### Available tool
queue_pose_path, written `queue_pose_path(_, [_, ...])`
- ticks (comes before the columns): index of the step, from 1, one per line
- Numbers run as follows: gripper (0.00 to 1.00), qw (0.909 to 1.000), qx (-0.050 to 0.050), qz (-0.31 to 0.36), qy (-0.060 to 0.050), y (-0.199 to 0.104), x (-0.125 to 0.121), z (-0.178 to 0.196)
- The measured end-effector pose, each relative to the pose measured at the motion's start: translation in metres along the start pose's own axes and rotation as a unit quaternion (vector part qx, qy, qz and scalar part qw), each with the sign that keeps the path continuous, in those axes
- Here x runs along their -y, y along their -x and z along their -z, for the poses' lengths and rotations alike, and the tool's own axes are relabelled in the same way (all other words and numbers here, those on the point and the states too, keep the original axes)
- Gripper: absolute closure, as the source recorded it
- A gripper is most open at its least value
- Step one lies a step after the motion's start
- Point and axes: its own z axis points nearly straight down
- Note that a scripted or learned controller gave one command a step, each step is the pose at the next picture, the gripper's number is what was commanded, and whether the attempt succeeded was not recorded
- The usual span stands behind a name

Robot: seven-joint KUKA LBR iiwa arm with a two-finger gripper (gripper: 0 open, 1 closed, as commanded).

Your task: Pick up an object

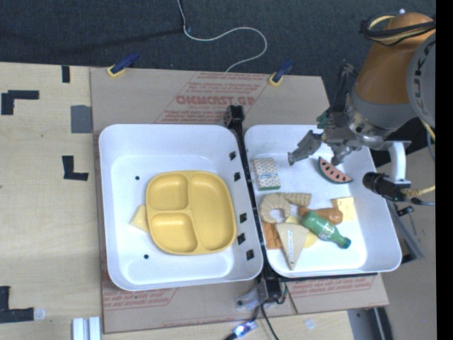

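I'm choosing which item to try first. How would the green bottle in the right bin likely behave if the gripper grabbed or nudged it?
The green bottle lies on its side, so its round body would probably roll or slip under a nudge. It looks like a hard, glossy toy, likely light and stiff. It rests across other food pieces, so grabbing it may disturb them.

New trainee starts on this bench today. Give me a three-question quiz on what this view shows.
1. True or false: the yellow divided plate lies in the left bin.
2. Which item lies nearest the gripper? A) green bottle B) watermelon slice C) cheese wedge
3. Fill in: the arm's band above the wrist is ____.

Key: 1 true; 2 B; 3 orange.
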Motion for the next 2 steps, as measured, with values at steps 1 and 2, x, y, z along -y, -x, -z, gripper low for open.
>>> queue_pose_path(1, [0.00, 1.0000, 0.001, 0.001, 0.006, 0.000, -0.002, 0.007])
queue_pose_path(2, [0.00, 1.0000, 0.001, 0.001, 0.003, 0.005, 0.004, -0.054])
